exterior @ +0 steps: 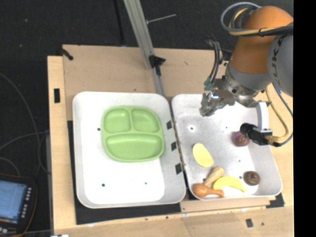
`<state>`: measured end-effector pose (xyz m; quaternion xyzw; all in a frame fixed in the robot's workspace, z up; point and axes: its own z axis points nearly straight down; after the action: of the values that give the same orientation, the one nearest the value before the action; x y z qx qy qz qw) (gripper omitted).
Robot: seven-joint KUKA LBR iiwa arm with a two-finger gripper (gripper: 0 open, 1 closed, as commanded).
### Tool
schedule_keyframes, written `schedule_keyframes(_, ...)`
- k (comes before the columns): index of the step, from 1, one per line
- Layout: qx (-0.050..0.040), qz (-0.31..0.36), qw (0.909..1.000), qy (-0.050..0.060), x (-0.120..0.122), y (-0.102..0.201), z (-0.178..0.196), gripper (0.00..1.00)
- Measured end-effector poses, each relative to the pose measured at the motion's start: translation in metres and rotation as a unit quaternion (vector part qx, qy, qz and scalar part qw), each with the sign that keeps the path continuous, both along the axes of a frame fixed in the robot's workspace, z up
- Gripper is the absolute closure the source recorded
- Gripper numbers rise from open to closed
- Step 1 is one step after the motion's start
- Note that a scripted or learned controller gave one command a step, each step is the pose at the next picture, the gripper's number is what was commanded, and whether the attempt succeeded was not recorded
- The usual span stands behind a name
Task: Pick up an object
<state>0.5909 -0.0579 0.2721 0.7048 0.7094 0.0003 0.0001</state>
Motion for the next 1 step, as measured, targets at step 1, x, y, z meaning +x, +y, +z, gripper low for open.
schedule_keyframes(1, 0.0000, -0.001, 1.0000, 0.001, 0.0055, 0.0408, -0.0107, 1.00)
